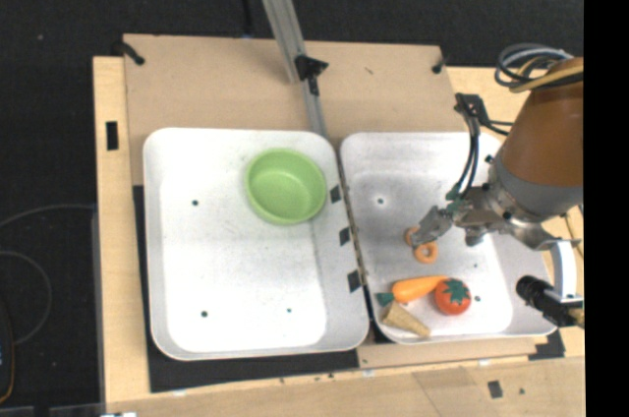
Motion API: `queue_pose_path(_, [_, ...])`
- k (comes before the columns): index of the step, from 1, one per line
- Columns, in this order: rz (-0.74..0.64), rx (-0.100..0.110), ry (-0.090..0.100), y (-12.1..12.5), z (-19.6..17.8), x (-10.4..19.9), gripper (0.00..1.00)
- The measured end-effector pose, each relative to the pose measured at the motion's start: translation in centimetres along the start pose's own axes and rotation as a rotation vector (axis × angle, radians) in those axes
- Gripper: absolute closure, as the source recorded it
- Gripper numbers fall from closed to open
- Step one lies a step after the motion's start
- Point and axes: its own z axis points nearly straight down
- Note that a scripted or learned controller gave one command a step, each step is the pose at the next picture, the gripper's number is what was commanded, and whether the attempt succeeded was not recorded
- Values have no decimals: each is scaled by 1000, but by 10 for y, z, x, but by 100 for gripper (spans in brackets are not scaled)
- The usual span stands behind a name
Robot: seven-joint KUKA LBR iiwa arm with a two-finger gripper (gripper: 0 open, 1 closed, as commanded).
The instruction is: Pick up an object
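Orange shows at the gripper's (429, 234) tip: a small ring-shaped piece (426, 253) lies in the right bin (393, 159), just below and touching, or nearly touching, the fingertips. The gripper reaches in from the right, its fingers pointing left and slightly down toward the bin floor. The ring sits directly under them, so the coming move seems to turn on a short drop straight down rather than any sideways travel. Being round, the ring has no long axis to line up with.

How the fingers stand I cannot tell; they read as one dark cluster from this slanted view, and no gap or pinch is visible. Nothing is clearly between them, so I would not call the ring held.

Nearer the front edge of the same bin lie a carrot (417, 287), its length running left to right, a tomato (452, 297) just beside its right end, and a tan wedge (405, 321) below. A green bowl (286, 187) sits in the left bin (197, 258), well apart.
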Motion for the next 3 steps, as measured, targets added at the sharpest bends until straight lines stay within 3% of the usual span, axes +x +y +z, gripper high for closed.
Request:
queue_pose_path(1, [4,-1,-1,0,0,0,0])
queue_pose_path(3, [4,1,-1,-6,99,-6,0])
